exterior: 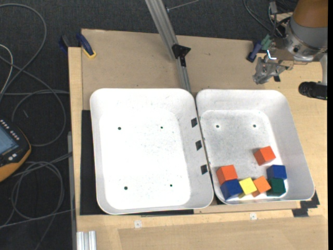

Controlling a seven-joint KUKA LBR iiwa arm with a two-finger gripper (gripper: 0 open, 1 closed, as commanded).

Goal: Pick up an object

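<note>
Hovering above the bench beyond the far rim of the right-hand shallow white plastic bin (291, 113), the two-finger gripper (266, 73) hangs from the grey arm w/ orange band (312, 9). Jaw state: cannot tell; the fingertips are small and blurred against the bench. Nothing shows between them.

Candidate objects, all in the right bin's near corner:
- orange cube, standing alone (265, 154), nearest the bin centre, apart from the rest.
- blue cube by the right wall (277, 172), just beside the green block (278, 186).
- second orange cube (226, 173), touching or nearly touching the blue cube at the near rim (231, 189).
- yellow cube (248, 186), wedged between that blue cube and a small orange block (261, 184).

Left-hand white bin (104, 113): no blocks in it, black dots only.

Progress (judgement): approx. zero. Gripper is well apart from every block, and no approach over the cluster is evident. Remaining: travel over the right bin, select a target, descend, close, lift.

Target rec.: the lone orange cube has free space on all sides, so finger access should be easiest. The packed group near the rim gives little clearance; a grasp there is likely to hit neighbours or the bin wall.
</note>
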